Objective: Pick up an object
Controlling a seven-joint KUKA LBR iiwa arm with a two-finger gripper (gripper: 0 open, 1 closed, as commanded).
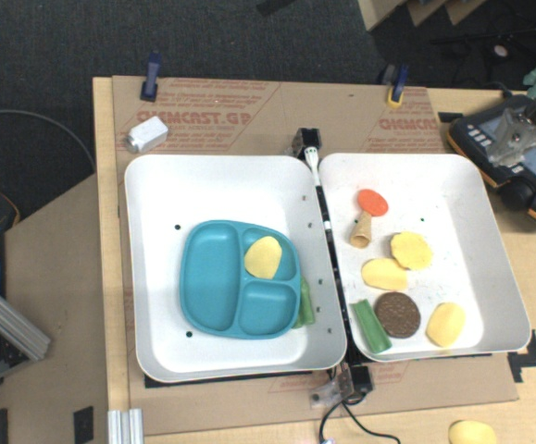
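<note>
Gripper state: you cannot tell it from this view. Start at the right bin [490, 239], which holds the candidate objs. Near its far-left corner you see an orange-red disc [371, 202], w/ a tan cone [360, 230] just below it, tilted. Toward the ctr lie two yellow pieces, one [410, 250] up-right and one [384, 273] down-left, close together. Along the near edge, L to R: a green stick [372, 326], a brown round cookie [398, 314] touching or nearly touching it, and a third yellow piece [445, 323]. The left bin [156, 211] carries a teal divided plate [217, 280]; a yellow item [263, 257] sits in its far-right compartment, and a green piece [305, 305] lies against the plate's right edge. On the cardboard beyond the left bin's far-left corner you find a small white block [147, 134].
</note>
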